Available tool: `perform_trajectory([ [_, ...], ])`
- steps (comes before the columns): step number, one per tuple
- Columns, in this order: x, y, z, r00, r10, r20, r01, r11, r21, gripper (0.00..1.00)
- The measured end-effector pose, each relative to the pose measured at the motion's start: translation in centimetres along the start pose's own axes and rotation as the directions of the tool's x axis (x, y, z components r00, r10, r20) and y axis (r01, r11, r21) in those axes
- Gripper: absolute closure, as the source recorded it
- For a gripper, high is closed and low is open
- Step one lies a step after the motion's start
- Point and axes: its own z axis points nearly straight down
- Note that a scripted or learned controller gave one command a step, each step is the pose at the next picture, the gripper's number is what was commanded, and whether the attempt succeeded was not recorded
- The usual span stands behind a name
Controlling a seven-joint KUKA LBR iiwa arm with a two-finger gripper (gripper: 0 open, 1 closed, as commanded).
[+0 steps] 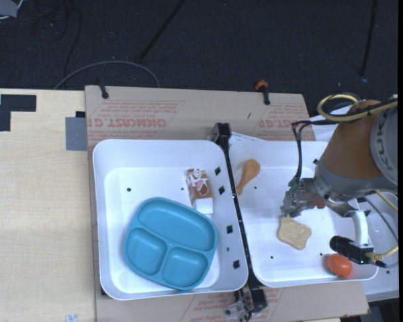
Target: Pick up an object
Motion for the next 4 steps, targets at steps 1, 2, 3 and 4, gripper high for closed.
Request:
perform_trajectory([
  [1,-1.1,-0.2,-5.0,1.000,-0.001,0.002,0.001,1.000,-0.008,1.00],
  [2,-0.3,-0.9,-10.0,1.000,-0.006,0.002,0.006,1.000,-0.007,1.00],
  [3,-0.4,-0.9,-11.9,1.000,-0.006,0.002,0.006,1.000,-0.006,1.00],
  [4,5.0,-0.5,-12.3,1.000,-0.010,0.000,0.010,1.000,-0.004,1.00],
])
